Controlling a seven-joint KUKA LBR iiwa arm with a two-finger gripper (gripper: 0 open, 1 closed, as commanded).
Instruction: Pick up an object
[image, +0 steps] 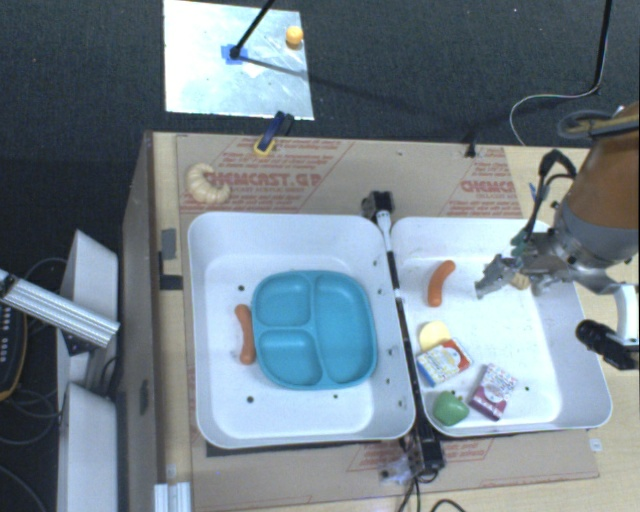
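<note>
My gripper hangs over the right bin, in its upper middle part, on the grey arm with the orange band. An orange sausage lies just left of the gripper, apart from it. Further toward the front of this bin are a yellow piece, a small printed packet, a green fruit and a purple packet. A small pale thing shows right beside the gripper, and I cannot tell what it is.
The left bin bears a blue divided plate and a second orange sausage to its left. A black bar runs between the bins. A beige toy and a blue-yellow clip lie on the cardboard behind.
</note>
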